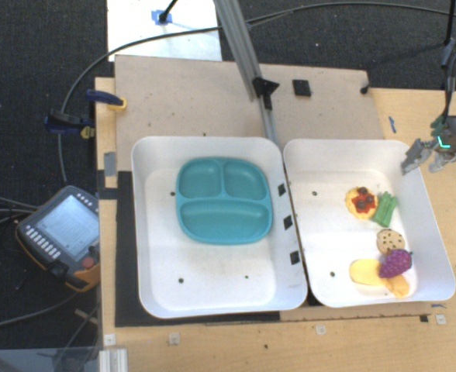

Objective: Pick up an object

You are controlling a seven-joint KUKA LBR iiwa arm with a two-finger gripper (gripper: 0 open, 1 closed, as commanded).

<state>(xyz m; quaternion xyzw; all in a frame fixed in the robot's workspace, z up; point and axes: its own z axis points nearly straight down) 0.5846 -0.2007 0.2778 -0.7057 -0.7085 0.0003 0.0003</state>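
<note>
The table [344,115] carries two shallow white bins side by side. The left bin [158,285] holds a teal divided plate [224,200] with three compartments, lying flat toward the far half of the bin. The right bin [321,231] holds a cluster of small toy foods along its right side: a round pizza-like piece with red topping [361,201], a green piece [385,208] touching it on the right, a speckled cookie [388,241] below those, then a purple grape bunch [395,263] resting partly over a yellow piece [365,272] and an orange piece [399,286] near the front corner. The arm enters at the right edge of the view, little of it visible, and its hand [430,155] hangs over the far right corner of the right bin, well apart from the toy foods. Nothing can be seen between its fingers, and whether they are open or closed cannot be told. A handheld control pendant [61,235] with a screen lies off the table to the left; no writing on it is readable.
</note>
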